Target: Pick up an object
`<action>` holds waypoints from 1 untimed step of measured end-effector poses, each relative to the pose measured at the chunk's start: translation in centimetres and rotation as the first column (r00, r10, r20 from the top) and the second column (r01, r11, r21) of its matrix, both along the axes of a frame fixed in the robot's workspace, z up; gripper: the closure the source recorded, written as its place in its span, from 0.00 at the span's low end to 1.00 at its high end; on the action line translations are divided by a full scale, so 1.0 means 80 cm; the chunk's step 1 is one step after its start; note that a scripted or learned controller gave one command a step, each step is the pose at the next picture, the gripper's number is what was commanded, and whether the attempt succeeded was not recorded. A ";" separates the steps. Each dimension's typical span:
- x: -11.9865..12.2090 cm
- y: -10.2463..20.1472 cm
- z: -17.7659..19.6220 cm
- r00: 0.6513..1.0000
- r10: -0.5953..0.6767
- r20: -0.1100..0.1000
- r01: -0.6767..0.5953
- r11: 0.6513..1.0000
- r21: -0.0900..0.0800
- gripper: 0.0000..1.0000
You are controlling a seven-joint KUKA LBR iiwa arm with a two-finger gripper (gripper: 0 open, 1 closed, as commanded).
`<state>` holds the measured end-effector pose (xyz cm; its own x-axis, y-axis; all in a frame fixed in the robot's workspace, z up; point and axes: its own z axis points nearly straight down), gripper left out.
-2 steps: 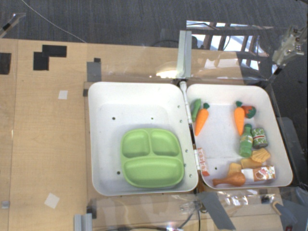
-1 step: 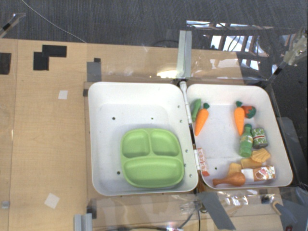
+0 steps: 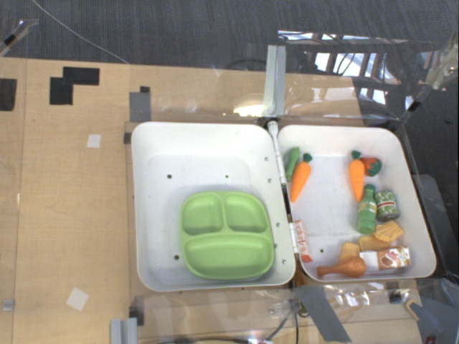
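Claw grip: cannot tell | carrot [image 3: 300,178]: orange, green-topped, tilted, by right bin's [image 3: 401,147] left wall

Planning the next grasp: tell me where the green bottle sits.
The green bottle lies in the right bin, near its right wall, just below an orange carrot and beside a small can.

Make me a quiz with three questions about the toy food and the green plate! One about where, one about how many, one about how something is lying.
1. Where is the green plate?
A. left bin
B. right bin
C. on the bench

2. How many carrots are in the right bin?
A. one
B. two
C. four

3. How is the green bottle placed?
A. lying down
B. hanging over the rim
C. on the plate

Answers:
1 A, it sits inside the left bin.
2 B, one carrot is near the divider and another is farther right.
3 A, its full side shows on the bin floor.
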<state>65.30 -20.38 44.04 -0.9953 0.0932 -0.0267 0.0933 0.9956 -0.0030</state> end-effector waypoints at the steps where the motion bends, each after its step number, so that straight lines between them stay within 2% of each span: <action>1: 0.012 -0.001 0.062 0.993 -0.118 -0.011 0.118 0.993 0.004 1.00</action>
